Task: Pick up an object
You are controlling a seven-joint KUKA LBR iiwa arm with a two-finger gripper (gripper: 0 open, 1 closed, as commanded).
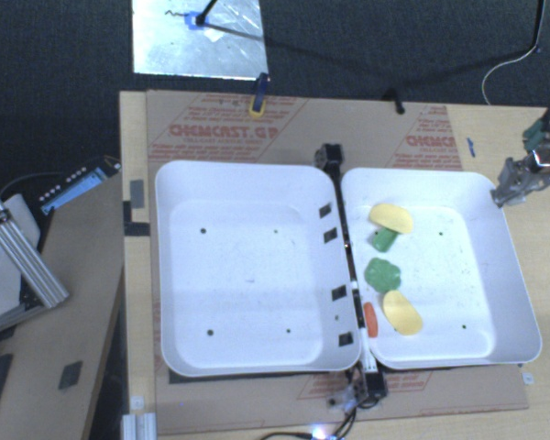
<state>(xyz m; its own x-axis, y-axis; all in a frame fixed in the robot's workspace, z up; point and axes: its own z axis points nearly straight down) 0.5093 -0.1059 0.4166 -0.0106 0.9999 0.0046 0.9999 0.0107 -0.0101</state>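
The grey two-finger gripper (511, 189) hovers at the far right corner of the right shallow white plastic bin (509, 273); whether its fingers are parted or closed cannot be told. Nothing is held. The candidates lie well to the left of the fingers, along the bin's left side: a yellow oval piece (390, 217), a small green block (383, 239) touching it, a green lumpy piece (382, 274), another yellow oval (402, 313) and a small orange piece (370, 320). Best aim for the upper yellow oval, descending squarely over it.

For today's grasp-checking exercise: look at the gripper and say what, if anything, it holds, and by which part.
Nothing is held. The gripper sits at the right bin's upper right rim, apart from the yellow, green and orange pieces near the divider.
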